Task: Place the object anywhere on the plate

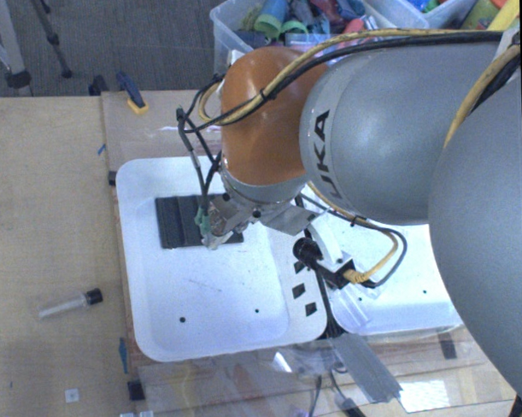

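The plate (178,222), a dark flat rectangle, lies in the upper part of the left bin (205,316). The gripper (212,231) hangs over its right edge, but whether it holds anything cannot be told.

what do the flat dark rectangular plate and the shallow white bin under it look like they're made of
Flat dark rectangular plate: looks like matte rubber or plastic; dull charcoal, no glare, so the material is uncertain. Shallow white bin: probably moulded plastic; smooth, slightly glossy, with rounded corners and a raised rim.
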`<act>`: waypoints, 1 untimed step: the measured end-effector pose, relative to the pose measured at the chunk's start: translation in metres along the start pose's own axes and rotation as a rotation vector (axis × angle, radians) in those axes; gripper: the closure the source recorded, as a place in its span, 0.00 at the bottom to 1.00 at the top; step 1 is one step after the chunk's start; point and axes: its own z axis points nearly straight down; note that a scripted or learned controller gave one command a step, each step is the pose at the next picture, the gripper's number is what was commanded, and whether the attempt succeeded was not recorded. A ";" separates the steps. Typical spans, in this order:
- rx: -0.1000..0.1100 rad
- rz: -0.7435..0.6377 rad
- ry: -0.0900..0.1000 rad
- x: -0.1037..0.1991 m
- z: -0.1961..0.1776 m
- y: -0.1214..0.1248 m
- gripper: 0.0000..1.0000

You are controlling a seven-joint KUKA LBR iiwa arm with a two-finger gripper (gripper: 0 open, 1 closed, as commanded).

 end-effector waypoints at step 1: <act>0.000 0.301 -0.001 -0.025 -0.115 0.039 1.00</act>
